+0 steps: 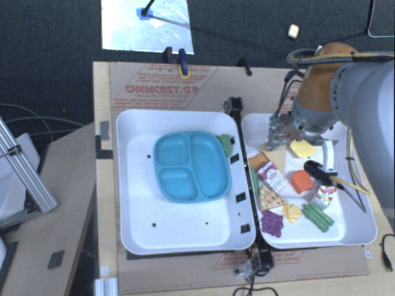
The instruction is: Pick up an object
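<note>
Looking down on the bench, we find the gripper (276, 135) low over the far left part of the right bin (361, 230), at the end of the arm that comes in from the right. We cannot tell whether it is open or closed. Just on its near side lies a tan flat piece (278, 157), with a yellow wedge (302, 148) just to the right. The other objects crowd the same bin: a brown block (258, 161) by the left wall, a printed packet (273, 177), an orange block (301, 181), a waffle (270, 197), and nearer to us purple grapes (271, 222), a small yellow piece (292, 213) and green beans (318, 216). In the left bin (126, 184) a blue divided plate (191, 165) lies flat, with a green piece (225, 142) at its far right corner.
</note>
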`<state>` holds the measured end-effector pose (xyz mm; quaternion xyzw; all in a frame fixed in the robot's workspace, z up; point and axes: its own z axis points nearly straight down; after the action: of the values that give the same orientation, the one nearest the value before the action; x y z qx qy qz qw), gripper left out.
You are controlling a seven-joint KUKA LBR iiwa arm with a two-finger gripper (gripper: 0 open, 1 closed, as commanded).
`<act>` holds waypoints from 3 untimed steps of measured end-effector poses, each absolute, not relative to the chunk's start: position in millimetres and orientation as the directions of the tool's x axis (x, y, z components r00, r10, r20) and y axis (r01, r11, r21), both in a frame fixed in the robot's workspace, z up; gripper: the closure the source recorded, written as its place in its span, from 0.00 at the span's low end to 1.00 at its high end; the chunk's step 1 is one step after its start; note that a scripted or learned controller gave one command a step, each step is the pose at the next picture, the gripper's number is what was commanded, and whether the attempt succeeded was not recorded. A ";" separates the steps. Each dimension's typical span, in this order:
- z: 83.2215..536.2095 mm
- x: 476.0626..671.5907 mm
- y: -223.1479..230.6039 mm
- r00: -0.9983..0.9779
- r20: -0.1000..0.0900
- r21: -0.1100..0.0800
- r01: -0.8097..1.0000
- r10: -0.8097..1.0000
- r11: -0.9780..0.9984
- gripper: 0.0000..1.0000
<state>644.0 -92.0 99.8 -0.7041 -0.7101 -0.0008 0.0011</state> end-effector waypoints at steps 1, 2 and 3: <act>92.2 620.2 -87.5 -0.001 -0.006 0.026 1.000 1.000 0.001 1.00; 192.5 664.8 -2.7 -0.013 0.002 0.016 1.000 1.000 0.013 1.00; 184.6 652.9 -54.1 0.002 -0.001 0.001 1.000 1.000 -0.002 1.00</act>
<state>652.9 -54.1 184.6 -0.7078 -0.7064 0.0002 -0.0008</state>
